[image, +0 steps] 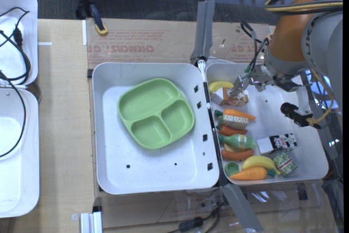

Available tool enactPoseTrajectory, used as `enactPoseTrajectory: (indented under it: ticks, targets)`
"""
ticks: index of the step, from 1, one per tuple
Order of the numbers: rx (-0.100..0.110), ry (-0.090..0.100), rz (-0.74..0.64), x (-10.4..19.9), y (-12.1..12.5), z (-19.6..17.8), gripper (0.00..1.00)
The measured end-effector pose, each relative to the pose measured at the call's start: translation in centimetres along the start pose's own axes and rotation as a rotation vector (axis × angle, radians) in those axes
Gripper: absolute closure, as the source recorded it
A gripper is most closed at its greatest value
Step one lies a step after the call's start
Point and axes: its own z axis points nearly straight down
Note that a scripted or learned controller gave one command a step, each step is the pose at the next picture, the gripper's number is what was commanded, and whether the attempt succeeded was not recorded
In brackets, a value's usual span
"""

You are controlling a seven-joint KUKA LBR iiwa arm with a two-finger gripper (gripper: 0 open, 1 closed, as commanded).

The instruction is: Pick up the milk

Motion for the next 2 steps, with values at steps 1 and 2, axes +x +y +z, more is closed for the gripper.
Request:
enactPoseTrajectory:
  ticks: [1,2]
  targets:
    - [0.039,0.015,0.073,-3.8,-1.6,-13.4,0.00]
    - [0.023,0.014,-0.079,-2.2,-1.1,0.2,0.00]
